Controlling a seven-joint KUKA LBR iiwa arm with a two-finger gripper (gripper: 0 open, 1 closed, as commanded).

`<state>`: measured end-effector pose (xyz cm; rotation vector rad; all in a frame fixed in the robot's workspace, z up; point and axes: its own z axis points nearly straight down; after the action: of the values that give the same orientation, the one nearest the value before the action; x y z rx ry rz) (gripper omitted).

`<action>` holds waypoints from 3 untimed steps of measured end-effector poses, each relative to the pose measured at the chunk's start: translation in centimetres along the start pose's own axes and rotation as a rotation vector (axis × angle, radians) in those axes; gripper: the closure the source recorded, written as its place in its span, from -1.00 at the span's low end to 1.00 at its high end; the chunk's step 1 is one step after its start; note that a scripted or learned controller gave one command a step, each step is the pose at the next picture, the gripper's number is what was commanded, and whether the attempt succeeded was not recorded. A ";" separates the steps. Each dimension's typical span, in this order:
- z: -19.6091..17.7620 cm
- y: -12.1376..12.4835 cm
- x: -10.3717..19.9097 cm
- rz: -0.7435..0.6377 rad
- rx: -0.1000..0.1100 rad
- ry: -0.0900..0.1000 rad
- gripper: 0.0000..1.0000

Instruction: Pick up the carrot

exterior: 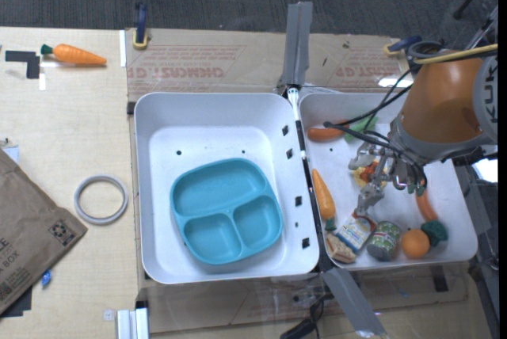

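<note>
From the camera above, my pincer point(371, 201) hangs low in the right bin point(459, 195), and I cannot tell how its tips are set. The carrot point(322, 194) lies just left of it along the bin's left wall, apparently untouched. The left bin point(150, 171) holds a blue tray point(227, 209).

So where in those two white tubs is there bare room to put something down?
The left bin has bare floor behind the blue tray, toward its far wall. The right bin is crowded: carrots, packets and an orange ball fill its front, under the claw.
</note>
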<state>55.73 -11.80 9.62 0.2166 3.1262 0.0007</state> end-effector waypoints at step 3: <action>-0.1 -3.3 -2.7 -0.489 0.002 -0.004 -1.00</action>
<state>57.96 -15.43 9.74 -0.5457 3.0820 -0.0052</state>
